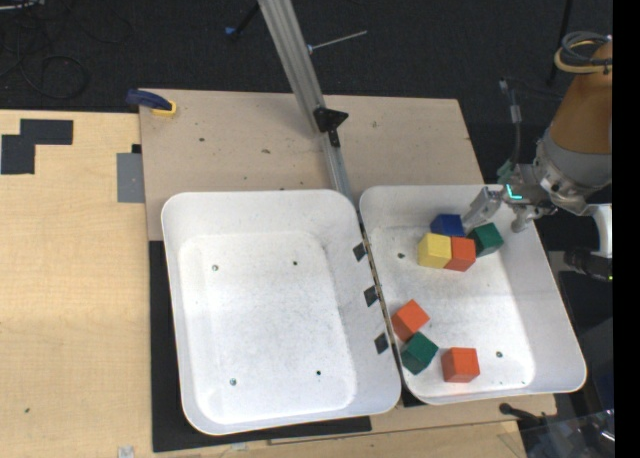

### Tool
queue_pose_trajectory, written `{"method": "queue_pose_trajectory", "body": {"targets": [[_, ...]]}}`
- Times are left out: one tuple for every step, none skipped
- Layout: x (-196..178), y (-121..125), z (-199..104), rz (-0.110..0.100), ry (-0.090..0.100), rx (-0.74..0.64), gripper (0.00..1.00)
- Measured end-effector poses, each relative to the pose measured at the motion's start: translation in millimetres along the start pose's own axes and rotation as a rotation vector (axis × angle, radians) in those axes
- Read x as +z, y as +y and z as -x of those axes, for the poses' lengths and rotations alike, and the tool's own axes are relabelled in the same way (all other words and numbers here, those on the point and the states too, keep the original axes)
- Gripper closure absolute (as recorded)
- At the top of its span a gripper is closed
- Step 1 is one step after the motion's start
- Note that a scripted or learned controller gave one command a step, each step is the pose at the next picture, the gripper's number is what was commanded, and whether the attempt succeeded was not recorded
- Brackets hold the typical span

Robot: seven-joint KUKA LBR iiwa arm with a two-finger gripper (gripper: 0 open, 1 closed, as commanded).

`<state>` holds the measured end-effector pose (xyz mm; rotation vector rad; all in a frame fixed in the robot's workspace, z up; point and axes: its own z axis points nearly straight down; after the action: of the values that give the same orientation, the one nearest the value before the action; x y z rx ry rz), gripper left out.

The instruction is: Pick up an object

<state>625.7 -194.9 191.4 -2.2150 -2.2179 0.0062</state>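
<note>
While the arm reaches in at right of frame, the gripper (pixel 503 208) hangs with jaws spread, gripping nothing, just above the green cube (pixel 488 238) in the right bin (pixel 535 371).

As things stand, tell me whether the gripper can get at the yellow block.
Probably yes. The gripper hovers over the right bin's far corner, close to the yellow block. Its top looks uncovered, but a blue block and red block press against it, crowding its sides.
</note>
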Motion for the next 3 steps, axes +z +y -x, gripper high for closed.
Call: {"method": "queue_pose_trajectory", "body": {"targets": [[-2,1,-1,0.004,-0.001,-0.003,0.0],[42,-3,0,0.0,0.0,0.001,0.0],[63,2,2,0.022,-0.007,0.0,0.0]]}}
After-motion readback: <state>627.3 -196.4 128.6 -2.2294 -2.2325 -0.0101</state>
